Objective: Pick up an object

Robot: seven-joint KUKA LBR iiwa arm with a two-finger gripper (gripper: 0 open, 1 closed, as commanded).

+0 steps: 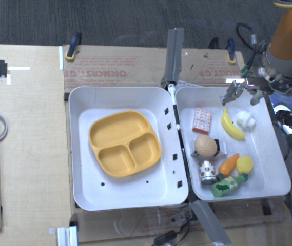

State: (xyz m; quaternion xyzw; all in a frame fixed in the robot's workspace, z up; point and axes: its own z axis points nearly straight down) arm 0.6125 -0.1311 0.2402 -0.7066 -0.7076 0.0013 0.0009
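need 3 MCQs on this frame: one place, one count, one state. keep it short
1. Where does the banana lie?
A. in the left bin, on the tray
B. in the right bin, near its far right side
C. on the bench outside both bins

2. How many compartments does the yellow tray have?
A. two
B. three
C. five

3. How does the gripper stand relative to the objects?
A. above the right bin's far edge, touching none of them
C. pressed onto the carrot
B. resting on the yellow tray

Answers:
1 B: the banana sits in the right bin, beside a small white object.
2 B: one long section and two smaller ones show.
3 A: it sits over the far rim, apart from the banana and the rest.
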